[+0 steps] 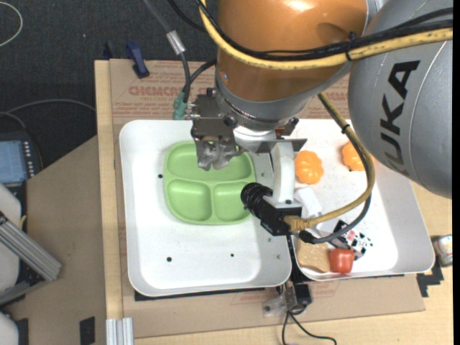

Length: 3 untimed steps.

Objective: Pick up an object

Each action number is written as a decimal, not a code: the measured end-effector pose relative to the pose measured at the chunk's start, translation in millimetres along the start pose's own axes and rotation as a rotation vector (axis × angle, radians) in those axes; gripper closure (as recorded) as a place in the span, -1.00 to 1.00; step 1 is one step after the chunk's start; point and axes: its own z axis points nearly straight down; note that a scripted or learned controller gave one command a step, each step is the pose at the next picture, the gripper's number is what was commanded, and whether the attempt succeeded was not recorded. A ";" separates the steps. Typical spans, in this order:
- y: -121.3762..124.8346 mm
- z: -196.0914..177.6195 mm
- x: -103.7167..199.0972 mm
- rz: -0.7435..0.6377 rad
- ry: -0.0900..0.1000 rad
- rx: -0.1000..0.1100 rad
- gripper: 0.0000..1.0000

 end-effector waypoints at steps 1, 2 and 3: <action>1.5 -16.3 -0.2 0.001 0.006 -0.013 1.00; 20.6 159.2 -1.2 0.004 -0.003 0.006 1.00; 11.7 50.8 0.3 0.000 0.010 -0.022 1.00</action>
